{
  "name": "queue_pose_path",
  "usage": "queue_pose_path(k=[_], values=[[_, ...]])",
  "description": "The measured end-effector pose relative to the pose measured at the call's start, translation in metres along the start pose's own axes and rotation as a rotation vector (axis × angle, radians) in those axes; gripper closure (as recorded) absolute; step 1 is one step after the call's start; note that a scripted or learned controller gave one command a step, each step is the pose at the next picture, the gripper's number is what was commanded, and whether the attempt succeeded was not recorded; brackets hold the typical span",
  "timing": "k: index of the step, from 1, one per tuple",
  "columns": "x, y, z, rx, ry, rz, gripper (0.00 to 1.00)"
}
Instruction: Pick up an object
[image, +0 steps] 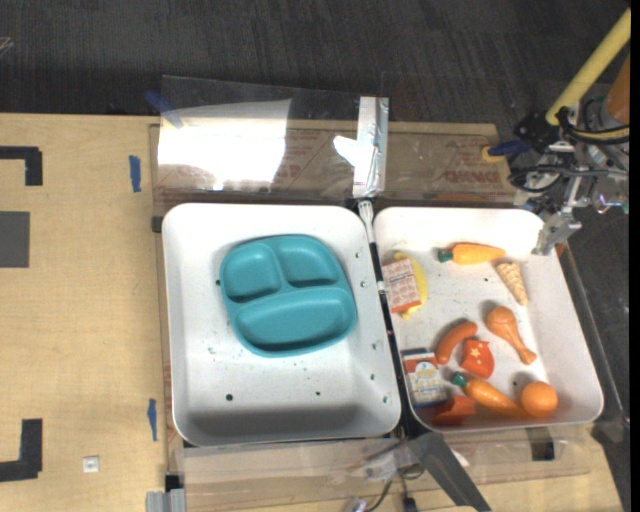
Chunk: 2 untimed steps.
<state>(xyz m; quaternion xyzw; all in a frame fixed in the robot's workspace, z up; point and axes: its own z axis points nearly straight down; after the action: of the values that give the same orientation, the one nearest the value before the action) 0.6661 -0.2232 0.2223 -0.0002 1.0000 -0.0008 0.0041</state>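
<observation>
1. At the upper right corner of the right shallow white bin (590, 385), the two-finger gripper (553, 232) hangs over the rim; whether its jaws are spread or pressed together cannot be told, and nothing shows between them.
2. Nearest the gripper, inside that bin, lie a pale cone-shaped toy (513, 282) and an orange carrot-like toy with a green end (473, 253).
3. Against the bin's left wall rests a small printed packet over a yellow piece (403, 283).
4. Toward the middle sit a tan toy drumstick (508, 330), an orange sausage-shaped toy (455, 339) and a red tomato-like toy (477, 357), the last two touching.
5. Along the near edge lie a second printed box (424, 378), a second carrot toy (484, 394) and a round orange ball (539, 399).
6. Well apart, the left white bin (190, 330) bears a teal plastic divided plate (288, 293).
7. Behind both bins stands a clear plastic sheet (260, 145).
</observation>
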Motion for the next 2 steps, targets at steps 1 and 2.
queue_pose_path(k=[1,2], values=[[0.001,0.003,0.111,-0.005,0.012,-0.053,0.00],[0.052,0.065,0.133,-0.001,-0.002,0.022,0.00]])
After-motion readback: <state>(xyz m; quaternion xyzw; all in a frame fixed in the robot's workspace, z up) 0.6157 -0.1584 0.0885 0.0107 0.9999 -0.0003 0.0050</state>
